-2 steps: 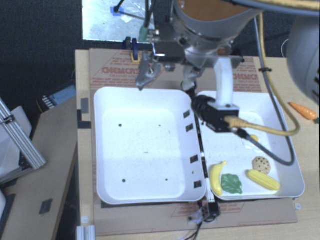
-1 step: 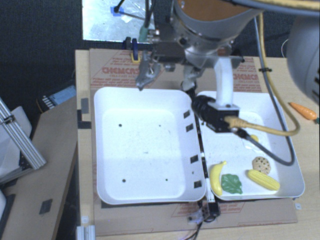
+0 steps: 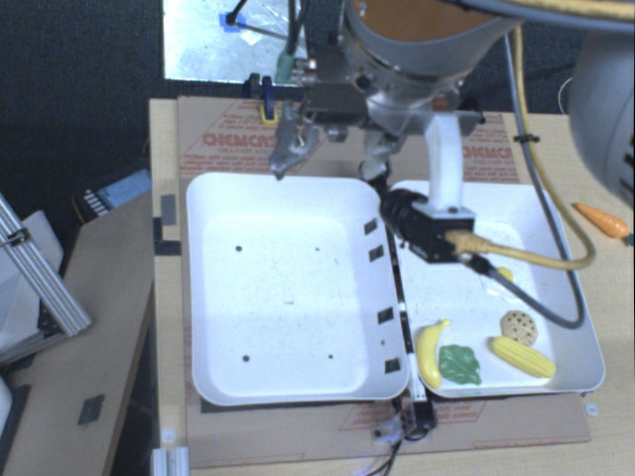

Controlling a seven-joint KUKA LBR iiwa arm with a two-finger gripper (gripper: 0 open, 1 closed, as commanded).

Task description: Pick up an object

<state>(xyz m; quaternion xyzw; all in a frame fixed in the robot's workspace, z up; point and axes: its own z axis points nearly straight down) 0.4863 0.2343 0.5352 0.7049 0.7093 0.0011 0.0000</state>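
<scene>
My gripper [image 3: 329, 157] hangs above the back edge of the left bin [image 3: 201, 296], its two fingers [image 3: 288, 153] spread wide apart and open with nothing between them. The objects lie in the right bin [image 3: 585, 350], near its front: a yellow banana [image 3: 430, 353], a green leafy piece [image 3: 459, 364], a corn cob [image 3: 523, 357] and a round speckled cookie [image 3: 518, 326]. A small yellow item [image 3: 503, 274] is partly hidden by the cable. All of them are well away from the gripper, toward the front right.
A black box [image 3: 429, 231] on the arm and a yellow cable [image 3: 526, 259] hang over the right bin's back half. An orange carrot [image 3: 602, 219] lies on the bench right of the bins. A divider with black clips [image 3: 389, 296] separates the bins.
</scene>
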